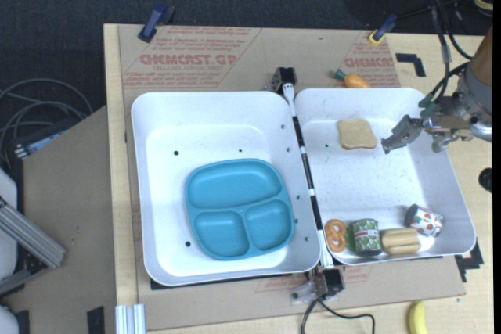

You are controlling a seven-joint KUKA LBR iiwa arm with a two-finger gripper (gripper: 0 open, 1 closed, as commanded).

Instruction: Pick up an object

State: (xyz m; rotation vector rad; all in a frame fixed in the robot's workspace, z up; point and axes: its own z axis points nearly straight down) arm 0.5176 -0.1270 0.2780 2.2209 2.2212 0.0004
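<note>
Hovering over the right bin (462, 199), the gripper (401, 134) points its dark fingers toward the toast slice (358, 134); they look slightly apart with nothing between them, though the view is too small to be sure of the gap. The toast lies flat just beside the fingertips, near the bin's far wall. Being thin and flat, with a soft, crumbly look, it may slip under the fingers or break at the edge if the closing comes too high or off-centre. Along the near wall sit a small pretzel (335, 234), a green can (364, 236), a tan bread roll (401, 242) and a patterned cup (425, 220) lying on its side; they crowd together, so a grasp there may knock a neighbour. The left bin (156, 121) holds a smooth blue divided plate (239, 208). Both bins look slick and hard.
</note>
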